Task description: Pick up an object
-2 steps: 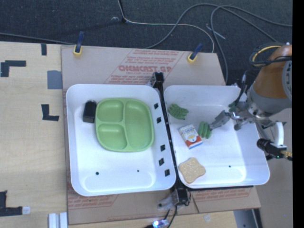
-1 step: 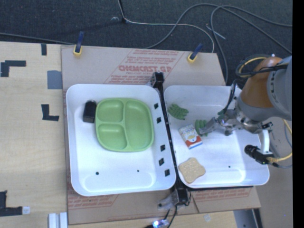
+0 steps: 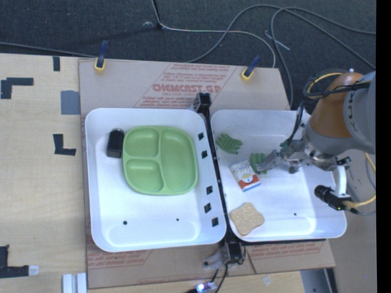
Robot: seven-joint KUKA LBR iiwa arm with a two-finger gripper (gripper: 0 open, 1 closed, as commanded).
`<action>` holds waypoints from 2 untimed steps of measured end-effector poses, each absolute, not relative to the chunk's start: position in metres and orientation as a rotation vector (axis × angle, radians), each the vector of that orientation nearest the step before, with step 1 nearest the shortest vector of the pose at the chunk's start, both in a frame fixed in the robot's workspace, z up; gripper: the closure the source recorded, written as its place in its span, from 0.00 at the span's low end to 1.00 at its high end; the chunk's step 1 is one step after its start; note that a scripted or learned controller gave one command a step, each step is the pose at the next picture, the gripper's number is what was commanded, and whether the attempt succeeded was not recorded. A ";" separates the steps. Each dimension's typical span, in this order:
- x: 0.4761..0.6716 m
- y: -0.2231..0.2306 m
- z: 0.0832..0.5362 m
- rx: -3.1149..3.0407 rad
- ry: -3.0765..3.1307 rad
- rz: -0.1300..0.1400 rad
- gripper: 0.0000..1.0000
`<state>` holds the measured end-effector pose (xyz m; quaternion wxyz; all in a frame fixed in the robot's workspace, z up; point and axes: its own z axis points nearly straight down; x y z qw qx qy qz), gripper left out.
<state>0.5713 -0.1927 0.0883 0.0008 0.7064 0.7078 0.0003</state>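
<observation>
reaching into the right bin (image 3: 305, 224) from the right, with gripper (image 3: 267, 162) low over a small green piece (image 3: 257, 161). cannot tell whether anything is grasped. nothing lifted yet: white-and-red packet (image 3: 245, 177) just left and nearer, cracker (image 3: 246, 218) nearer, green leafy toy (image 3: 228, 143) farther left, all resting. pick still to do.

You have two white bins: the left bin (image 3: 104, 218) carries a pale green divided plate (image 3: 160, 160) and a small black block (image 3: 115, 143); the right bin (image 3: 305, 218) shows a dark green leafy piece (image 3: 229, 142), a red-and-white carton (image 3: 245, 176) and a tan bread slice (image 3: 246, 218). Your arm (image 3: 342, 118) is grey with an orange band
</observation>
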 end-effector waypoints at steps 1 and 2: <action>0.573 -0.191 0.100 2.215 2.223 0.009 1.00; 0.578 -0.189 0.142 2.217 2.222 0.003 1.00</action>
